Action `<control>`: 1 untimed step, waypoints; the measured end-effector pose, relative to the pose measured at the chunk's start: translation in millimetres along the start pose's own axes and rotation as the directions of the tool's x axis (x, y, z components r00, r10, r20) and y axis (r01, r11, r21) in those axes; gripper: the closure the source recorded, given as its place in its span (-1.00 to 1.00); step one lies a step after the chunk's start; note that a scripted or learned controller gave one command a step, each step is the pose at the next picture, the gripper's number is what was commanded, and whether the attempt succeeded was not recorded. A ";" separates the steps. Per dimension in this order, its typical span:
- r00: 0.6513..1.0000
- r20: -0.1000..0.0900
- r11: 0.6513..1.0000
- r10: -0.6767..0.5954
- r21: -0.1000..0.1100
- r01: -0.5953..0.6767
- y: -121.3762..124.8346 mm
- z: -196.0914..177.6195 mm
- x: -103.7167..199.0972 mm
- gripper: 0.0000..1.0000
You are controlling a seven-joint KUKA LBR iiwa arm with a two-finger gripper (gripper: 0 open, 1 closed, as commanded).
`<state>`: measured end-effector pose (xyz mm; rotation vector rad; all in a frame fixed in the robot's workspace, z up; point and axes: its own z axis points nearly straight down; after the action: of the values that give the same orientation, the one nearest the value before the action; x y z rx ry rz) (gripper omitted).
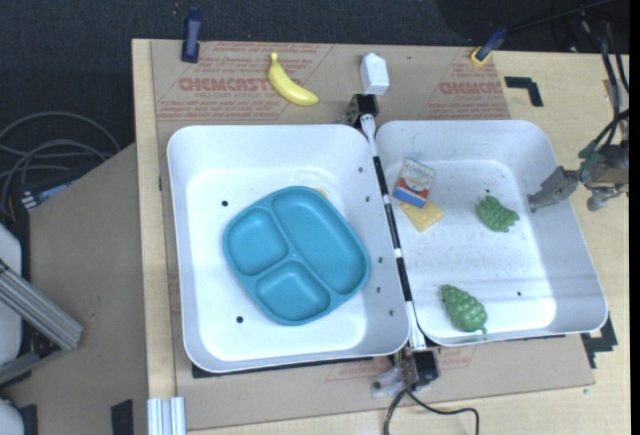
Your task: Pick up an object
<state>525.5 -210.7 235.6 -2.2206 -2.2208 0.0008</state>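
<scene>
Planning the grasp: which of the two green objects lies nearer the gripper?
The upper green object, just left of the gripper; the other green object sits by the bin's front wall.

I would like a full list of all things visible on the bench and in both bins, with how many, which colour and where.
bins: 2, white, side by side on the bench
divided plate: 1, blue, three compartments, in the left bin
green objects: 2, bumpy; one near the middle right of the right bin, one at its near edge
yellow block: 1, in the right bin near the divider
small packet: 1, white with red and blue, resting on the yellow block's far side
banana: 1, yellow, on the bench beyond the left bin
white block: 1, on the bench beyond the gap between bins
gripper: 1, grey, at the right bin's right rim
</scene>
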 end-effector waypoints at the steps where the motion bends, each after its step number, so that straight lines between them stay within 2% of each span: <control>1: 1.000 0.001 1.000 -0.001 -0.002 0.001 61.5 61.4 -10.9 -1.00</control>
<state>586.9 -221.5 174.2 -2.2209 -2.2234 -0.0001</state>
